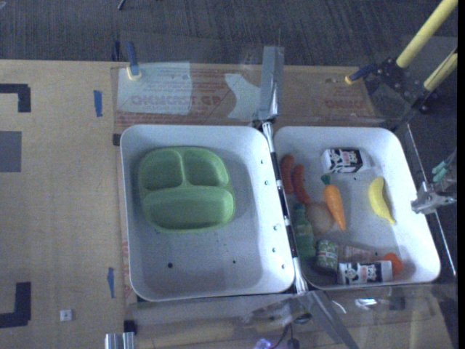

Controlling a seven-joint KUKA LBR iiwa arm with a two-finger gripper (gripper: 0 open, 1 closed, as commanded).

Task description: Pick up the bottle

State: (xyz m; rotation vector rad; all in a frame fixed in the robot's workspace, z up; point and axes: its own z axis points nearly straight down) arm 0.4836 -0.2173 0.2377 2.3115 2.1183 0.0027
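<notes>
Toy food lying in the right bin (407, 158).
A green bottle (303, 233) is lying near the left wall, beside a carrot (333, 203).

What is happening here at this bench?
Two white bins sit side by side. The left bin holds a green tray. The right bin holds toy food: a carrot, a banana, two small cartons and a bottle lying near its left wall. The gripper is at the right bin's right edge, apart from the bottle, so nothing has been picked up yet.
</notes>
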